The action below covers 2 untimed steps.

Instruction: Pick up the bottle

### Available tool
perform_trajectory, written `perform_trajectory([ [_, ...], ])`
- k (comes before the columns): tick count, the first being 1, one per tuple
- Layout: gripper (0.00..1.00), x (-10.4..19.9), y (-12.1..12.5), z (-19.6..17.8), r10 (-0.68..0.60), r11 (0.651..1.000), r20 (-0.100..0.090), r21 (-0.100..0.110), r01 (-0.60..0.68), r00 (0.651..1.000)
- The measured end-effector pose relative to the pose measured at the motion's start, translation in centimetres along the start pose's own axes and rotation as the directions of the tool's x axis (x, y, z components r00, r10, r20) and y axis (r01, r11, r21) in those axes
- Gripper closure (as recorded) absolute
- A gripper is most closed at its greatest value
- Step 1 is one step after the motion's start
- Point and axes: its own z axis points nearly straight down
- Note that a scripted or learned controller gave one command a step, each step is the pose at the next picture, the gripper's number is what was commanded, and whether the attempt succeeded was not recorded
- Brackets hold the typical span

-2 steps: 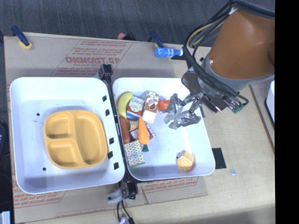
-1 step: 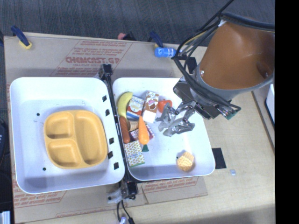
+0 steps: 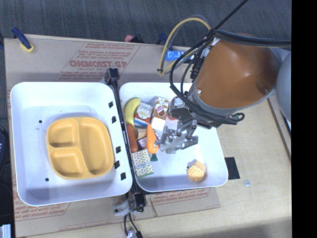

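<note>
Tool (image 3: 174, 142) over cluttered right bin (image 3: 213, 175); banana (image 3: 131, 109), carrot (image 3: 152, 139) beside.

The cardboard sheet (image 3: 99, 58) under the two bins carries red print. Above the left bin, the large outlined word reads "CHEMCAST GP", with smaller red lines above and below it that are too fine to make out. More red print of the same kind runs along the cardboard's lower edge below the bins, too small and partly hidden to read. The small cartons (image 3: 144, 110) in the right bin bear coloured labels, but their lettering is blurred beyond reading.
</note>
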Motion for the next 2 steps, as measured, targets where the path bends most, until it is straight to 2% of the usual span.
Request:
perform_trajectory([
  [1,1.0,-7.4,3.5,6.1,-0.046,0.999,0.001,-0.001,0.046,0.999],
  [2,1.0,-11.7,5.0,2.7,-0.192,0.981,0.001,0.001,0.192,0.981],
])
